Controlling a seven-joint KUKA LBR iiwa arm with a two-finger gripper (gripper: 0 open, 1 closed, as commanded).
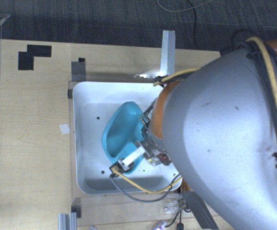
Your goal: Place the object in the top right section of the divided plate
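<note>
Metal and wood surround the work area: an upright metal post [168, 51] stands at the far edge of the white bin [86, 104], a shorter grey bracket [78, 71] sits at the bin's far left corner, and black marks [33, 56] are set into the pale wooden bench [28, 143] further left. A small pale sticker [64, 128] lies on the bench just beside the bin's left wall. A thin cable [191, 5] loops across the dark carpet [81, 8] beyond the bench. The grey arm [224, 143] comes in from the right and covers the bin's right side, with its orange band [161, 113] showing just above the wrist. The arm stands between the camera and most of the gripper [150, 150], which sits low over the bin against the right edge of the blue plate [120, 131]. Whether the gripper is open or closed, and whether it has anything in it, cannot be told. The blue plate lies inside the bin, left of the middle, and runs from the far right toward the near left. It is smooth, glossy plastic in a turquoise shade with a rounded outline and a raised rim that is lighter along the left. Its right part is hidden by the wrist, and its sections cannot be told apart. The bin is matt white, shallow, with rounded corners and a few dark specks on its floor.
</note>
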